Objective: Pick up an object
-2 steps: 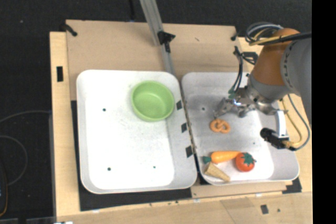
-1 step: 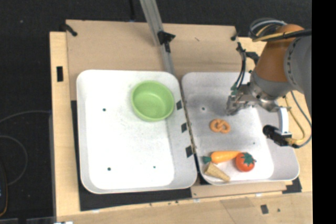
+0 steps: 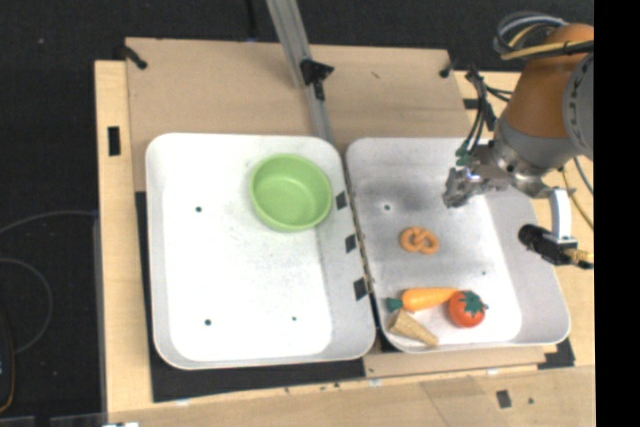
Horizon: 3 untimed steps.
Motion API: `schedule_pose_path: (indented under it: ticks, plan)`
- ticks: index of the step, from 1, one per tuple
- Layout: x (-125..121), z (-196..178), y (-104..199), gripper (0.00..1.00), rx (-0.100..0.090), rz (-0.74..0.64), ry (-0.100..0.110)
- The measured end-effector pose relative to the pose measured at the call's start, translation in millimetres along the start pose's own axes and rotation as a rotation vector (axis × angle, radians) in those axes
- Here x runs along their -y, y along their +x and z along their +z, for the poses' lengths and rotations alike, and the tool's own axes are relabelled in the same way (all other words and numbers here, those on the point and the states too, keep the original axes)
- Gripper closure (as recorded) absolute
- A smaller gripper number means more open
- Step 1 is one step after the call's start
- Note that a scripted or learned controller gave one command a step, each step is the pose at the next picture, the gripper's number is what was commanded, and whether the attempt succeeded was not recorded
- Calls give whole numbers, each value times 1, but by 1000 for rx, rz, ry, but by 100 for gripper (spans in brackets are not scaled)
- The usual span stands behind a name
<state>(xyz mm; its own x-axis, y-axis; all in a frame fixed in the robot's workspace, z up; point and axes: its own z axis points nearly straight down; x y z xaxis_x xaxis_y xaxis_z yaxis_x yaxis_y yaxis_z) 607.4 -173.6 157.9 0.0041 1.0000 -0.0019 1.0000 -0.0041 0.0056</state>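
Probably light, stiff, knobbly: pretzel (image 3: 419, 240) below gripper (image 3: 458, 191), best pinched across its width; finger state unclear.

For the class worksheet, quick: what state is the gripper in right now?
Gripper: over the right bin, above the pretzel; open or closed cannot be told, and nothing shows between its fingers.

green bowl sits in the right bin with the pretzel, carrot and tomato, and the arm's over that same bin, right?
Not quite. The camera view shows the green bowl in the left bin, by its upper right corner. The pretzel, carrot and tomato do lie in the right bin, and the gripper is over that right bin.
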Motion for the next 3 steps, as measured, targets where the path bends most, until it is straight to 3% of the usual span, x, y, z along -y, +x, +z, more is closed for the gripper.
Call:
schedule_pose_path:
  ticks: [2,3]
  plan:
    - [-7,-109,4,100,0,-8,-1]
    - [-12,-112,53,100,-3,-11,4]
